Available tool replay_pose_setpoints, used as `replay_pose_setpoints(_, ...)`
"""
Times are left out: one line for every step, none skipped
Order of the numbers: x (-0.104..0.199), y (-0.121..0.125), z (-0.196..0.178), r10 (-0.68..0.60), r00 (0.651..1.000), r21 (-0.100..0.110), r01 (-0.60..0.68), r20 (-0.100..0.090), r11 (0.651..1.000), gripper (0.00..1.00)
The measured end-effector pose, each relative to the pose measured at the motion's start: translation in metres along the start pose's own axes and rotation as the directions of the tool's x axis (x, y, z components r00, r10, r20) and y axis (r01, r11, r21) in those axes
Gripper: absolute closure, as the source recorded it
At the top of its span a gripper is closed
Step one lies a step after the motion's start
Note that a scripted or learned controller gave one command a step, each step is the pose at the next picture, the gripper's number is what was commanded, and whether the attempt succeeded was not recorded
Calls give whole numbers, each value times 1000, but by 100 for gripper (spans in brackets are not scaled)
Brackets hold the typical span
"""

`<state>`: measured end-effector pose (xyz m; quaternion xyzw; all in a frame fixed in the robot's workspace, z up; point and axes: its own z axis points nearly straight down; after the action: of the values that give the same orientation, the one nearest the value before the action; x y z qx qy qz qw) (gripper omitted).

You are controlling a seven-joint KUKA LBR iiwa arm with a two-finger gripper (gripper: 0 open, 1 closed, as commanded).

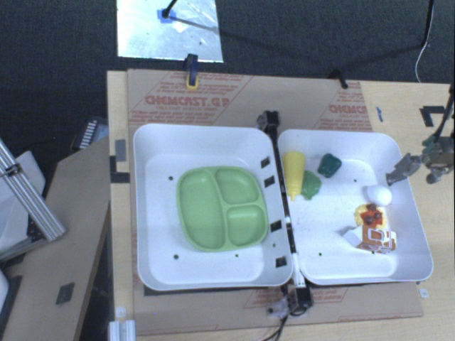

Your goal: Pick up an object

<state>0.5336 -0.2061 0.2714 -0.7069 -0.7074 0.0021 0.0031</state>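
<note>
In the right bin (405, 258) lie a yellow bottle-shaped toy (293, 172), a dark green piece (328, 164), a lighter green piece (311, 185), a white egg-like ball (378, 195) and an orange, red and white toy (373, 228). My gripper (410, 177) hangs over the bin's right rim, up and to the right of the white ball. Its grey fingers (400, 170) stand apart, open, with nothing between them. Most of the arm is cut off by the right edge.
The left bin (153, 190) holds a pale green divided plate (220, 208). A black hinge strip (281, 197) runs between the two bins. Both bins rest on a cardboard sheet (234, 98) on the bench.
</note>
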Motion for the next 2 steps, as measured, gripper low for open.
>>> replay_pose_setpoints(1, 2, -5, -3, 1000, -8, 3, 2, 1000, 0)
replay_pose_setpoints(6, -6, 47, -1, 1000, -5, 1, 1, 1000, 0)
